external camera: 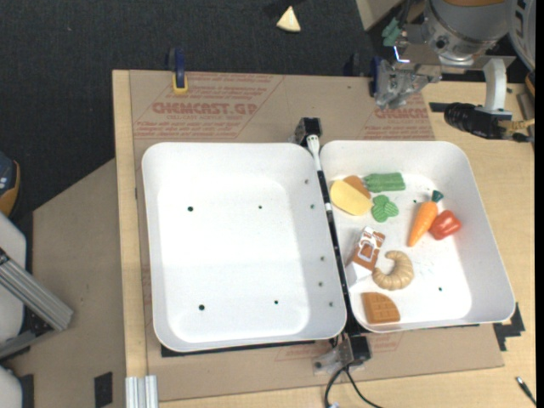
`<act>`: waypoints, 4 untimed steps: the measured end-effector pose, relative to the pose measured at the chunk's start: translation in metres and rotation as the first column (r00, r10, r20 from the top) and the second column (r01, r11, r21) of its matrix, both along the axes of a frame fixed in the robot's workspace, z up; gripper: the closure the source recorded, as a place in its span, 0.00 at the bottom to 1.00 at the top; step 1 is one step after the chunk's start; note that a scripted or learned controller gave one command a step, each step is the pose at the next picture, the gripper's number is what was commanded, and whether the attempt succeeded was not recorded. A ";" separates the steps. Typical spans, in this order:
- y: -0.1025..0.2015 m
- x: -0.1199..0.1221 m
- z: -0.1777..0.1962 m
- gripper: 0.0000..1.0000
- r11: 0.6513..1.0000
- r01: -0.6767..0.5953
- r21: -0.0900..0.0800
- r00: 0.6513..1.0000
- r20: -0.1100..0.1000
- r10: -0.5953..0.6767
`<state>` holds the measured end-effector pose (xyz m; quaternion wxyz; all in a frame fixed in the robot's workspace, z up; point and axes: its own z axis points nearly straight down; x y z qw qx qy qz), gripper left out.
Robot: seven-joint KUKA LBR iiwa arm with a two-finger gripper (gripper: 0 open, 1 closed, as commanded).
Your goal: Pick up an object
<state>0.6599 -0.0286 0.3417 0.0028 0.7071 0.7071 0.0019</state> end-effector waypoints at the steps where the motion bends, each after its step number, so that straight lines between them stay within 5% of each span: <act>1: -0.031 0.007 0.027 1.00 1.000 0.002 -0.001 1.000 0.000 -0.002; 2: 0.048 0.006 0.205 1.00 1.000 -0.009 0.003 1.000 0.016 0.009; 3: 0.047 -0.046 0.042 1.00 1.000 0.002 0.001 1.000 -0.026 -0.002; 4: 0.107 -0.057 0.204 1.00 1.000 -0.008 0.004 1.000 0.014 0.007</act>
